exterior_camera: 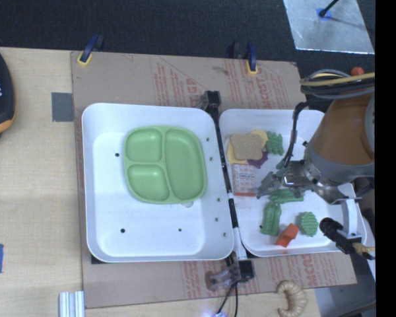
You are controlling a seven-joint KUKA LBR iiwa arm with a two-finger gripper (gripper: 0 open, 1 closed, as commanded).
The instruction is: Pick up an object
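Evidently the left shallow white bin serves as the receiving side: a pale green three-compartment plastic plate lies flat toward its far edge, with bare floor along the near edge. Stock sits crowded in the right shallow white bin: a brown bread-slice toy at the far left corner, a green ridged plastic piece and a small orange block near the front rim. The gripper hangs mid-bin above these; whether its fingers are apart or together cannot be told. Room between items is tight.
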